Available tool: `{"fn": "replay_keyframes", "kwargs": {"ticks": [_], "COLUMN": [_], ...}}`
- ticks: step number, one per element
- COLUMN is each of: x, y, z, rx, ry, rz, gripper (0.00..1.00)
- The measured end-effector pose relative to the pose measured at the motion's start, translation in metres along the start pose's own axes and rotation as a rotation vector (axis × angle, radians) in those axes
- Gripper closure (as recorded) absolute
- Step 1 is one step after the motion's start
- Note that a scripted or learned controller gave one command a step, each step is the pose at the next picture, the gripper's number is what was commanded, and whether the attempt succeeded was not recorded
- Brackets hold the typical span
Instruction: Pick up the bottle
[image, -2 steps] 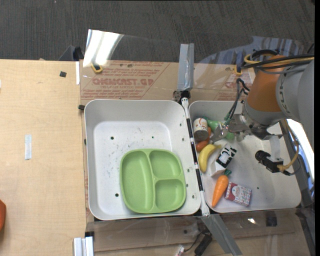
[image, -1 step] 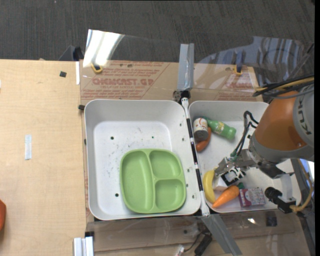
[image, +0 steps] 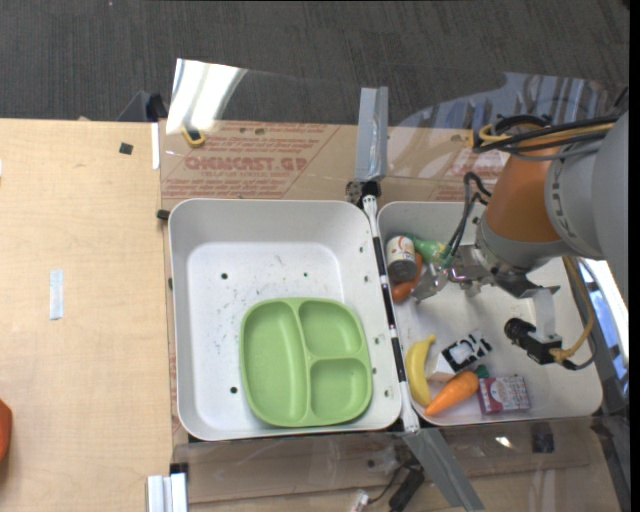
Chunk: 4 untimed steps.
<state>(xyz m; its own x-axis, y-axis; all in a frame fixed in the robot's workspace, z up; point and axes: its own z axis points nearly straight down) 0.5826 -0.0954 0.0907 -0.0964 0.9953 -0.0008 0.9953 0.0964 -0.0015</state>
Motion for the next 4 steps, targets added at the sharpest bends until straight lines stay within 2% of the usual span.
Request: {"fn": "replay_keyframes", "kwargs": {"ticks": [1, 2, 3, 4], "x": [-0.113, -0.021, -0.022, -0.022], "y": [-0.032, -0.077, -0.077, -0.077], "z": [-0.005, 0.000, -0.009, -0.009], "rx": [-0.002, 0.000, -0.001, 0.000], "ry": [0.002, 0.002, 0.001, 0.001], "rz": [-0.020, -0.107, -0.103, -0.103], "gripper": [0.00, 0.00, 1.00, 0.00]}}
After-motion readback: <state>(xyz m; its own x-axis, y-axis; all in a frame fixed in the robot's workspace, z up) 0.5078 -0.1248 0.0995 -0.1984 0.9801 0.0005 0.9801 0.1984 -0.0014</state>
